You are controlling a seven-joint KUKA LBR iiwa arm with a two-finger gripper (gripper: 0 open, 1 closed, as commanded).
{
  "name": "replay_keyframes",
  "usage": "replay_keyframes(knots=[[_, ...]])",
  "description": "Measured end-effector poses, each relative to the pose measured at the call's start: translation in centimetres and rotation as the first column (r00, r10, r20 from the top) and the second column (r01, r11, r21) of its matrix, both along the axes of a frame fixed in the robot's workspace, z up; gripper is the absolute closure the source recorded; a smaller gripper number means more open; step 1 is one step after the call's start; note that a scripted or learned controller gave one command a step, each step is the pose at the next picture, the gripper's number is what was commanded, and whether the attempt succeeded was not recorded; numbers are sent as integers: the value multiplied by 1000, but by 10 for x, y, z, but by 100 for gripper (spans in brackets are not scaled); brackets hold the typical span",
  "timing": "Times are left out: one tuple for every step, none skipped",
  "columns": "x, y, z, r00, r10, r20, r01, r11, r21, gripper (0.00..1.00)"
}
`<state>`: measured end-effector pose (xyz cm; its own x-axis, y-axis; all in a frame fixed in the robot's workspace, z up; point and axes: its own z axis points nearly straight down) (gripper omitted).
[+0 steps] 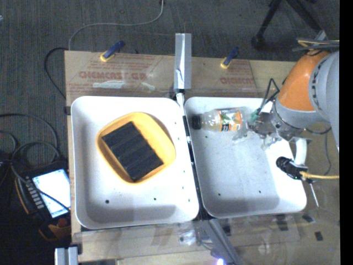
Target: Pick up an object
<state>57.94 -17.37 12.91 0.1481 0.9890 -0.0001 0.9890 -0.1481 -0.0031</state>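
A clear plastic bottle [220, 120] with a black cap and an orange label lies on its side along the far wall of the right bin [242, 192], cap pointing left. My gripper [263, 130] hangs low at the bottle's right end, close to its base; whether it touches the bottle is not visible. In the left bin [88, 203] sits a yellow dish [110, 131] with a black ribbed slab [133, 150] lying in it.
A metal post [182, 59] stands behind the wall between the two bins. Two blue-and-yellow clamps [112, 51] hold the board at the back. A lit tablet [49, 189] lies on the floor to the left.
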Motion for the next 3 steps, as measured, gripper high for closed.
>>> replay_keyframes(knots=[[47,13,28,1000,6,2,-6,1000,-3,0],[80,20,-37,842,538,-35,-538,843,13,0],[80,20,-37,842,538,-35,-538,843,13,0]])
